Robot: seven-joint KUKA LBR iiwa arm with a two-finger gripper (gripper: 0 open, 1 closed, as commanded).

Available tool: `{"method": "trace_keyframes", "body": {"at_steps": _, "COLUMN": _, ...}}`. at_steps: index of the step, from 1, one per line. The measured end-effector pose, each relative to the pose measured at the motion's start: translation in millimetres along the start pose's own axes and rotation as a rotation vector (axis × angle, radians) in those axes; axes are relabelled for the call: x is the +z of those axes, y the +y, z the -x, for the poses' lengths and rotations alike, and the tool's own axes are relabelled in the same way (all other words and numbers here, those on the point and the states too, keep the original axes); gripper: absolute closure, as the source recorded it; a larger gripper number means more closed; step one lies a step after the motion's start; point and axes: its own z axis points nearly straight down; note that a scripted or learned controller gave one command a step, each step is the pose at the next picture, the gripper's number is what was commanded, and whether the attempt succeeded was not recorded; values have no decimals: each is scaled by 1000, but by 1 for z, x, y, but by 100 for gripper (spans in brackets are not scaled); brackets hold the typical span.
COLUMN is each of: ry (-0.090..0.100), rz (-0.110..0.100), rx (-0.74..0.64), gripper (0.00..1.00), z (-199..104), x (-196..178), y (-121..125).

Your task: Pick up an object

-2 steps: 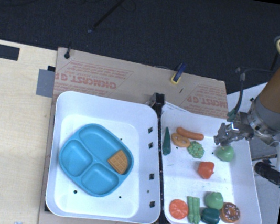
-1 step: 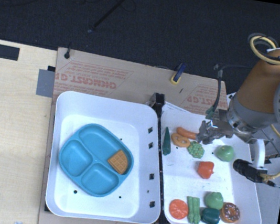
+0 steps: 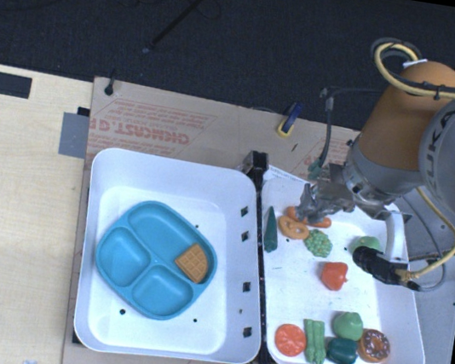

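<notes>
My gripper (image 3: 312, 210) reaches down into the far part of the right bin (image 3: 400, 314), just above an orange pretzel-like toy (image 3: 294, 226) and beside a green broccoli piece (image 3: 318, 243). Nothing shows between its fingers. Other toys lie in this bin: a red pepper (image 3: 334, 275), a dark green cucumber (image 3: 271, 231) by the left wall, a tomato (image 3: 290, 339), green beans (image 3: 315, 342), a green pepper (image 3: 348, 325), a dark green piece (image 3: 342, 351) and a donut (image 3: 374, 346).
The left bin (image 3: 125, 177) holds a blue divided plate (image 3: 141, 262) with a waffle piece (image 3: 193, 262) on it. A black divider (image 3: 252, 250) runs between the bins. The arm's grey body and cables (image 3: 395, 265) hang over the right bin's far right side.
</notes>
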Motion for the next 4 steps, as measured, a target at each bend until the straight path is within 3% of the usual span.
{"method": "trace_keyframes", "body": {"at_steps": 1, "ry": 0, "rz": -3, "rx": 1, "gripper": 100, "z": -50, "x": 13, "y": 8}}
{"method": "trace_keyframes", "body": {"at_steps": 2, "ry": -1, "rz": -1, "rx": 1, "gripper": 100, "z": -73, "x": 13, "y": 19}}
{"method": "trace_keyframes", "body": {"at_steps": 4, "ry": -1, "rz": -1, "rx": 3, "gripper": 100, "z": -75, "x": 0, "y": 14}}
